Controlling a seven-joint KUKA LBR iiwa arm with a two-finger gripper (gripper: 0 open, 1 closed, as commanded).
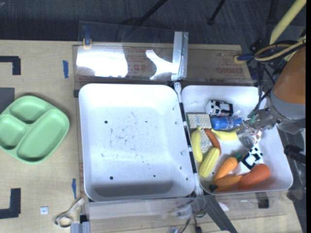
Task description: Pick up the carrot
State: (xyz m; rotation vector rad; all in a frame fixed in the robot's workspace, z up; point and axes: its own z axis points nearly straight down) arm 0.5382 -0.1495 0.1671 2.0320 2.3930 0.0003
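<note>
The carrot (226, 167), orange with a small green top, lies slanted in the right bin (284, 164), near its front. A longer orange piece (227, 181) and a red-orange item (255, 174) lie just below and right of it. My gripper (251, 128) hangs over the bin's right-middle, above and to the right of the carrot and apart from it. It sits close to a blue bottle (224, 124) and a black-and-white toy (251, 158). The arm's orange band (293, 81) is at the right edge.
An ear of corn (209, 161), a banana (226, 135), a yellow piece (196, 144) and a small red-orange item (212, 139) crowd the carrot's left. A cow toy (219, 108) lies at the back. The left bin (129, 140) adjoins; a green divided plate (31, 128) sits far left.
</note>
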